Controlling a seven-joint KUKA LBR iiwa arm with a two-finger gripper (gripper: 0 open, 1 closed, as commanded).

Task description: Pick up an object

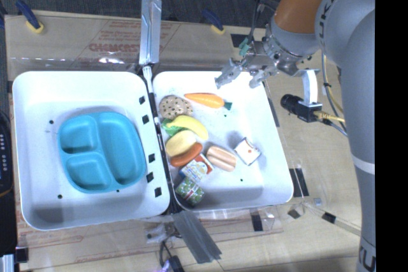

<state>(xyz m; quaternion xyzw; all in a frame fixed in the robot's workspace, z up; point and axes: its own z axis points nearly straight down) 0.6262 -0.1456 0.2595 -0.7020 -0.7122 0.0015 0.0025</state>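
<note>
the gripper (241,75) hangs over the right bin's (271,165) far edge, fingers spread apart and holding nothing. the carrot (204,99) lies just below it, beside the cookie (171,106) and banana (190,126).

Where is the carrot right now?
The carrot lies near the far edge of the right bin, just right of the cookie and above the banana.

blue tray (102,151), orange carrot (204,99), yellow banana (191,125).
</note>
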